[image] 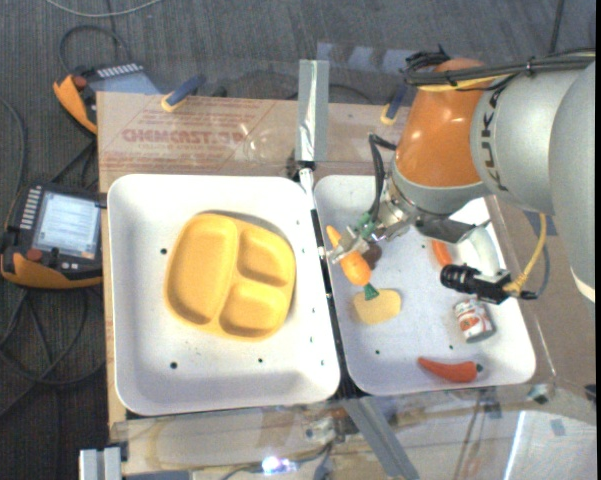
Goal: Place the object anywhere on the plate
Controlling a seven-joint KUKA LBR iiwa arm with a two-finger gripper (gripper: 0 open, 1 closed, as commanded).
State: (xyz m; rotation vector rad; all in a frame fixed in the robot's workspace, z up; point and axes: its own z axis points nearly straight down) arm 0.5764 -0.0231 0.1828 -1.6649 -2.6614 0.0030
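The gripper (360,250) is sitting over a small orange carrot (355,266), fingers' state indiscernible, so it is risking dropping it short of the yellow plate (232,274) leftward.

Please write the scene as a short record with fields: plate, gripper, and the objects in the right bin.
plate: yellow divided plate in the left bin, nothing on it
gripper: gripper low over the right bin, near its left wall
at gripper: small orange carrot-like toy, grasp not clear
right bin, other objects: pale yellow pear-like piece, red chili, small jar
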